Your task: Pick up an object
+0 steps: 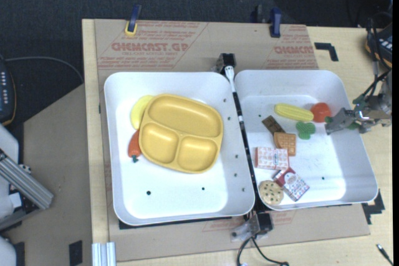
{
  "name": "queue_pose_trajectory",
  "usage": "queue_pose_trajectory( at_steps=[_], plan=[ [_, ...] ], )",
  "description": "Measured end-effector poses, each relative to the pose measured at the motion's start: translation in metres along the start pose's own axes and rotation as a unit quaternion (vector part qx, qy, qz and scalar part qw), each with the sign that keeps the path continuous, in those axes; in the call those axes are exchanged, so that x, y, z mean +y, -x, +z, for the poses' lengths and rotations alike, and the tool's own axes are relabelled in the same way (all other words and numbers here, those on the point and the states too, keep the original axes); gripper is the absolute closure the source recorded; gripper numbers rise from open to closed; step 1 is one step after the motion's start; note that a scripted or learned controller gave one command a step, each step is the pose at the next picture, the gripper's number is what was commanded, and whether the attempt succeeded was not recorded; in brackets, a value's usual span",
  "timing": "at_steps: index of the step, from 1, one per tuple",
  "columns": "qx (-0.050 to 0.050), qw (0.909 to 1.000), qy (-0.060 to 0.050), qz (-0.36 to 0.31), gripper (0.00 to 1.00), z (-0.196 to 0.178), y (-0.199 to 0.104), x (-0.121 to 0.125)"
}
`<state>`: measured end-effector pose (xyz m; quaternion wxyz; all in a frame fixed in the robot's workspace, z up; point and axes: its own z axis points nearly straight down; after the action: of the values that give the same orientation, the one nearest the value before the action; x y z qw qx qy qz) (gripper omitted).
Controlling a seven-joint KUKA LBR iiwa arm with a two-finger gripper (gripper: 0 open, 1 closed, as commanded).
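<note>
The small round red toy (320,111) that the task most likely concerns lies in the right white bin (349,187), near its right wall, between a yellow plastic corn cob (293,113) and the claw (333,123). Whether the claw is wide or narrow cannot be told. The approach seems underway; next comes lowering over the toy.
</note>
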<state>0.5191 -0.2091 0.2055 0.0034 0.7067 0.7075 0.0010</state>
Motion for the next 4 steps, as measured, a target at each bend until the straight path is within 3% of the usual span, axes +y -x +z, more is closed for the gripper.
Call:
queue_pose_trajectory(
  at_steps=[1,4],
  plan=[
    [0.0,1.0,-0.001,0.0,1.0,-0.021,0.0,0.001],
    [0.002,1.0,-0.002,-0.002,1.0,-0.027,-0.161,0.055]
  ],
)
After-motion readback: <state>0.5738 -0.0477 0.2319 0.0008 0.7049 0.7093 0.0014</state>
